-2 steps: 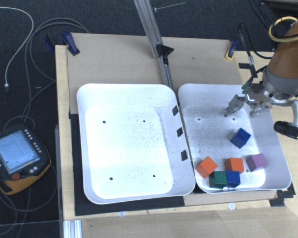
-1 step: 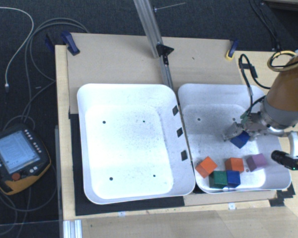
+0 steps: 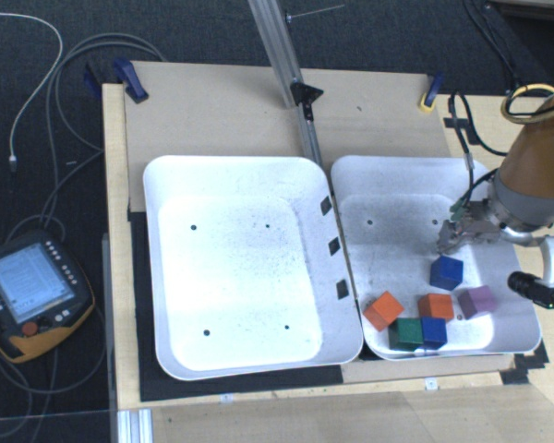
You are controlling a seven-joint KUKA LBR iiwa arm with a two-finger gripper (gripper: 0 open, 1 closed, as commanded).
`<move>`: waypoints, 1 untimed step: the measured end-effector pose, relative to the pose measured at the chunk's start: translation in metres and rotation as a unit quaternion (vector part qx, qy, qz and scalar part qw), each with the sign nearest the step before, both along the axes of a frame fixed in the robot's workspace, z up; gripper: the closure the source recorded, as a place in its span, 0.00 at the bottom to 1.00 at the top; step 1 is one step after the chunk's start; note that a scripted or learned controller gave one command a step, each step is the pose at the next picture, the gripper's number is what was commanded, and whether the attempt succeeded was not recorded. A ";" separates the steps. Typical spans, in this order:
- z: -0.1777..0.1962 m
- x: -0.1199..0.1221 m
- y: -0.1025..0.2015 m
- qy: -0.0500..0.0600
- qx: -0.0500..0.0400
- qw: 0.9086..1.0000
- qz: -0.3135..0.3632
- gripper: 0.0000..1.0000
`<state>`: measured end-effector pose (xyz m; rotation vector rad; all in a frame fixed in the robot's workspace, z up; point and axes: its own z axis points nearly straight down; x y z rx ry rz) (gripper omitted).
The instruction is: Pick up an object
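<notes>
The right bin [image 3: 388,169] serves as the landmark. Along its near wall lie a green block [image 3: 407,332] and a small blue block [image 3: 433,331], touching side by side. Just behind them sit an orange block [image 3: 382,309] toward the bin's left side, a darker orange-brown block [image 3: 436,305] above the small blue one, and a pale purple block [image 3: 478,300] toward the bin's right wall. A little farther in, a larger blue block [image 3: 446,272] rests alone on the bin floor. Directly behind that blue block, low over the floor, hangs the gripper [image 3: 451,238], reaching in from the bin's right on the grey arm [image 3: 533,175] with its orange band. Whether the jaws are wide or narrow cannot be told; nothing is seen between them. Left of this bin lies the left bin [image 3: 166,178], both on the tan surface [image 3: 222,109].
</notes>
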<state>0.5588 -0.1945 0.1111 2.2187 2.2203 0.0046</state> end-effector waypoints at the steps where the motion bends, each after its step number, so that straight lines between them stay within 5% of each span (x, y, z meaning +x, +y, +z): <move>1: -0.001 0.000 0.000 0.000 0.000 1.000 0.000 0.00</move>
